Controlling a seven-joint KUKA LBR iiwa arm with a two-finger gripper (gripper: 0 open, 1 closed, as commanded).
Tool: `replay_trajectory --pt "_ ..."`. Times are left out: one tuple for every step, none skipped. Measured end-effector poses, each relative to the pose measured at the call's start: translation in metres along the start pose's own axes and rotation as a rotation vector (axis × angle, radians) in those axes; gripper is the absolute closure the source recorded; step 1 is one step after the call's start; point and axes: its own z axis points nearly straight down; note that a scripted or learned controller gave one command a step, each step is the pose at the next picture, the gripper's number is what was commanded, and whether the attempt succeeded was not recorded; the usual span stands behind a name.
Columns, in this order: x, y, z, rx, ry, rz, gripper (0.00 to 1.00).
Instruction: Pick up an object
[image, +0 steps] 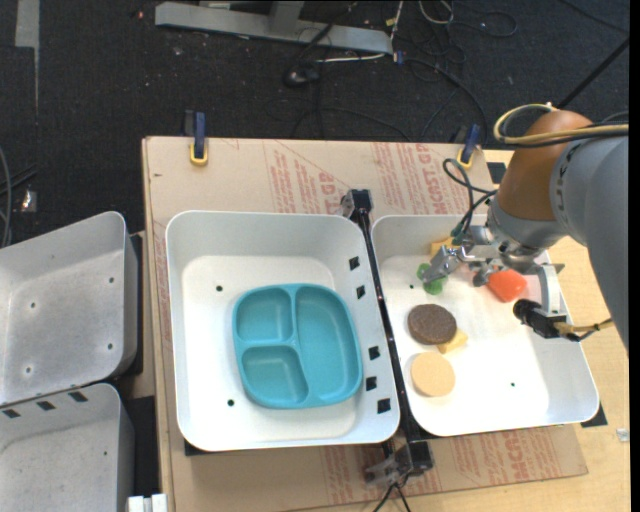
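The right bin (520, 400) holds several small items. A dark brown disc (432, 323) lies near its left wall, with a tan disc (433, 375) just in front of it and a yellow piece (457, 342) between them. A green object (432, 277) lies at the back left, and a yellow bit (440, 246) is behind it. An orange-red object (506, 285) rests under the wrist. My gripper (452, 260) hangs low over the back of this bin, right next to the green object. Whether it touches the green object is hidden.
The left bin (200, 250) carries a blue three-compartment plate (296, 345). A black divider clamp (375, 300) runs between the bins. The arm with its orange band (535, 160) crosses the right bin's back right corner. Grey bin lids (60, 300) lie to the left of the bench.
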Motion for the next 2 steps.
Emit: replay_trajectory --pt "0.0 0.001 -0.012 -0.003 -0.001 0.0 1.0" --pt "0.004 -0.003 -0.072 -0.003 0.0 -0.002 1.0"
